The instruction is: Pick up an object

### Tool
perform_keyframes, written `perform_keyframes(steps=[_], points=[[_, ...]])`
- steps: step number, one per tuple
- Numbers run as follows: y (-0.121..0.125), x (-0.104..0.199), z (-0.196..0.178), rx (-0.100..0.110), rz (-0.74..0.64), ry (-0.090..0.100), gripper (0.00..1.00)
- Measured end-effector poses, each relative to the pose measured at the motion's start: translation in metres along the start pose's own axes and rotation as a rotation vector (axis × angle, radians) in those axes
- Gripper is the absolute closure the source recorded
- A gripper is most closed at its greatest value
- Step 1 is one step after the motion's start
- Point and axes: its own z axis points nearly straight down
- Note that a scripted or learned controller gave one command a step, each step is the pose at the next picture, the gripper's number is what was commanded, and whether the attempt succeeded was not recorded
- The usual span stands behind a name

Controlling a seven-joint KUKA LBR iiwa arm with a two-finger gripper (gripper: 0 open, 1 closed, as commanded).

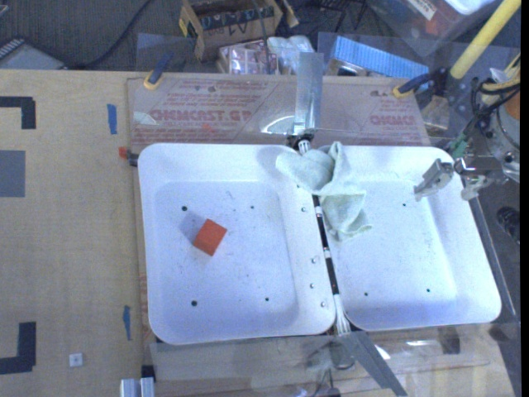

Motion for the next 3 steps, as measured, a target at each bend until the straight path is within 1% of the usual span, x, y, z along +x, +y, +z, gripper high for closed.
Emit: perform_keyframes(steps=[1, 2, 3], points=[[0.063, -0.039, 0.059, -0.007, -0.263, -0.003, 0.00], [0.057, -0.015, 0.087, -0.003, -0.640, -0.001, 0.00], [0.070, 0.026, 0.053, -0.010, -1.109, -0.007, 0.00]])
